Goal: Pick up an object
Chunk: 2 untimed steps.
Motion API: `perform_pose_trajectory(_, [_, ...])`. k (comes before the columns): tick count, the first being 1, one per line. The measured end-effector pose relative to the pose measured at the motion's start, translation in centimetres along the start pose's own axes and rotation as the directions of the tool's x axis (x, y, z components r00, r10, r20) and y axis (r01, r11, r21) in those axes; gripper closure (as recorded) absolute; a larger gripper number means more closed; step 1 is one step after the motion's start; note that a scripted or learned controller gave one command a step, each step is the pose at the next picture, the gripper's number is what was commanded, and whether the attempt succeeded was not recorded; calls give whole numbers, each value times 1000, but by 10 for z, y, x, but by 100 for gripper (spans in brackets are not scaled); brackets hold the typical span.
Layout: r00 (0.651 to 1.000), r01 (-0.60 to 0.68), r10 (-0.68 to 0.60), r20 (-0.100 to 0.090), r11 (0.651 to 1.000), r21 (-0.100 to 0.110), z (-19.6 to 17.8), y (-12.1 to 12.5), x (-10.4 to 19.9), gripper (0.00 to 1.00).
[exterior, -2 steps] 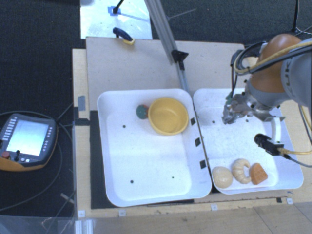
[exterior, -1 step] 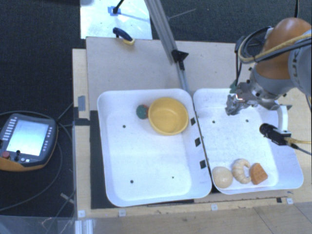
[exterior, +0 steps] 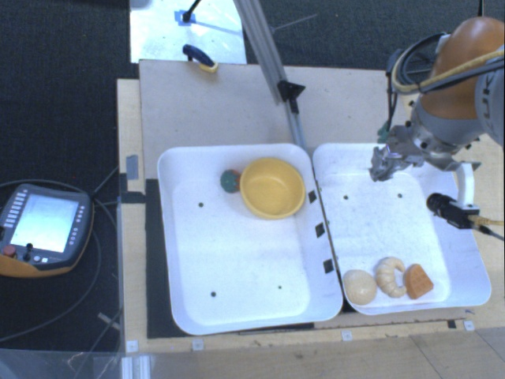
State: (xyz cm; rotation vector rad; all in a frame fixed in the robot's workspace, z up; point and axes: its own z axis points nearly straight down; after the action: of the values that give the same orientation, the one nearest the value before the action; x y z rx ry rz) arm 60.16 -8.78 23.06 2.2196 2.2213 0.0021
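My gripper [exterior: 384, 166] hangs over the far edge of the right bin [exterior: 394, 219], pointing down. Nothing shows between its tips. At the right bin's near edge lie a beige egg-like piece [exterior: 360, 287], a pale croissant-shaped piece [exterior: 389, 276] and an orange block [exterior: 417, 281], side by side. In the left bin [exterior: 229, 267] a yellow bowl [exterior: 272, 187] sits at the far right corner, with a small dark green ball [exterior: 230, 181] touching its left side.
A metal pole [exterior: 264, 46] slants across the bench behind the bins. A black cylinder [exterior: 447, 208] on a bracket sticks out below the arm over the right bin. A teach pendant [exterior: 41, 227] lies off the bench at left.
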Motion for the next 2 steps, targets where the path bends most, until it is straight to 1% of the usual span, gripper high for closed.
perform_pose_trajectory(1, [1000, 4, -4, -1, 1000, 1, 10, 8, 53, 100])
perform_pose_trajectory(2, [1000, 3, -3, -1, 1000, 1, 13, 8, 100, 100])
